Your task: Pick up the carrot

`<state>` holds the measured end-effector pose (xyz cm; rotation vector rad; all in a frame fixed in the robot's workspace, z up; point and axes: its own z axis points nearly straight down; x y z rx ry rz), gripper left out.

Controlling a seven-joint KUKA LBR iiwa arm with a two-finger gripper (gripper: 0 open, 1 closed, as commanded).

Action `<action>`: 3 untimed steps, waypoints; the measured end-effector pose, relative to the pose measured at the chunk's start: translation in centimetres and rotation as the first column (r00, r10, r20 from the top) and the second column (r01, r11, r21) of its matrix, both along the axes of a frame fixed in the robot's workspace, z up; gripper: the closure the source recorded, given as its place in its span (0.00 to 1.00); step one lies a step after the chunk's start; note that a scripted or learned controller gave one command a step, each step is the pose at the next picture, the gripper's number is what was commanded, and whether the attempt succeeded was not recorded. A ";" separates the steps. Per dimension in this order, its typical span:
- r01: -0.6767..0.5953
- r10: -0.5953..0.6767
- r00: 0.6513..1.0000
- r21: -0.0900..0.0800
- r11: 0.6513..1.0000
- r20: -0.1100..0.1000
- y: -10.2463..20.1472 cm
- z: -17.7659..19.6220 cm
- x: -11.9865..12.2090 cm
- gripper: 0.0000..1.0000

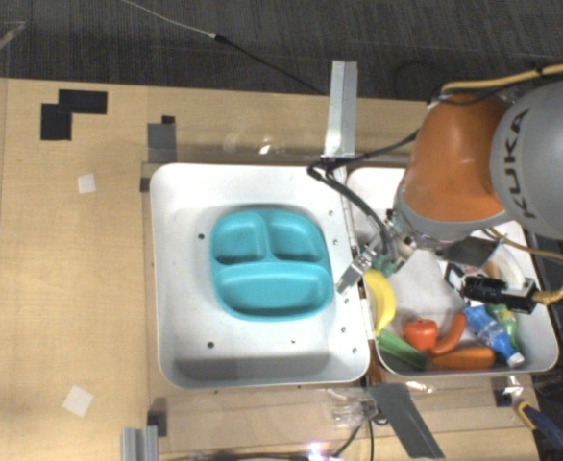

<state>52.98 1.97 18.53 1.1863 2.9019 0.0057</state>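
Two white bins on the desk, left bin (181,286) holding a teal divided plate (267,262), carrot (450,334) in right bin (541,349) beside tomato (419,334) and banana (382,298), gripper (358,267) above the divider, grip cannot be told.

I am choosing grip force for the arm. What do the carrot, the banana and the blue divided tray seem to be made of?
The carrot looks like moulded plastic: even orange, slightly glossy. The banana likewise seems a plastic toy, with a smooth uniform yellow skin, though foam is possible. The blue divided tray appears to be hard matte plastic, with one flat colour and rounded moulded compartments.
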 end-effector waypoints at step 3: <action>-0.348 0.348 0.938 -0.005 0.938 0.000 -8.3 0.0 1.6 0.00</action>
